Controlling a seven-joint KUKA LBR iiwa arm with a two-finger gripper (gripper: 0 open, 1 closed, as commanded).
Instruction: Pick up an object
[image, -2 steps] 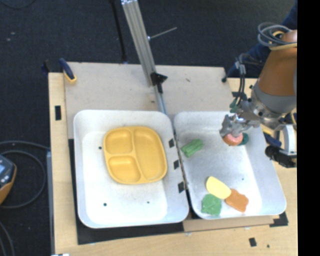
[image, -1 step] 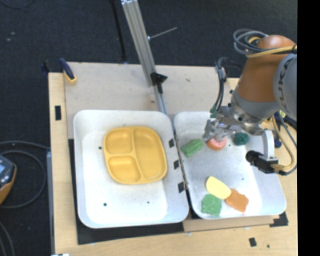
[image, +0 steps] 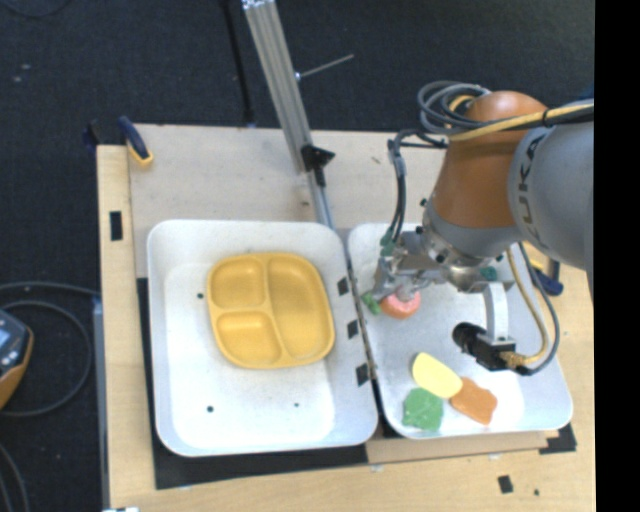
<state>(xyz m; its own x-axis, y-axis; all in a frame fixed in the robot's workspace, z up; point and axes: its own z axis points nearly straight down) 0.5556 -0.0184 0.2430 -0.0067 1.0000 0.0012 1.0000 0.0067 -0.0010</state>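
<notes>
— What's around the left bin (image: 180, 400)?
— A yellow divided tray (image: 270, 308) sits inside it. Behind it, a metal pole (image: 285, 95). Far left of it, black cable (image: 50, 340) loops on the floor.

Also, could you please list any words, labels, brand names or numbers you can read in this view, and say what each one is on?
None can be read.
The yellow tray, the two white bins, the toy pieces and the arm carry no visible lettering.
The dark device at the left edge is too small and cut off to show any marking.
</notes>
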